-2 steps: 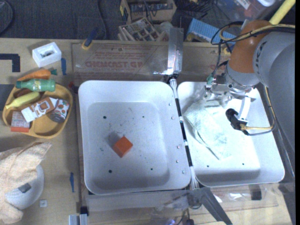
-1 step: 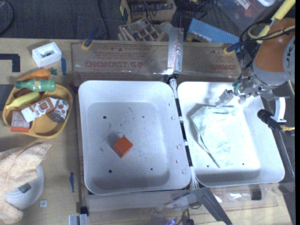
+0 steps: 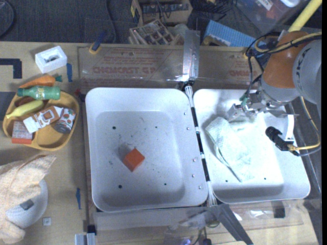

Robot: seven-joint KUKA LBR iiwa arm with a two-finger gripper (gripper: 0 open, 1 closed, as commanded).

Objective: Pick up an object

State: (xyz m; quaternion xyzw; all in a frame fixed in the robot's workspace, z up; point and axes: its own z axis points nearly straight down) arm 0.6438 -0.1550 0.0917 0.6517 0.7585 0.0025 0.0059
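An orange block lies near the centre of the left bin. At three o'clock, a white cloth sprawls in the right bin. The gripper hangs just beyond the cloth's one-o'clock corner.

Even overhead light, soft shadows, slightly blurry, grainy picture.

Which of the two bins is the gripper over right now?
The right-hand bin, the one with the white cloth. The gripper is above its far edge; the left-hand bin holds the orange block.
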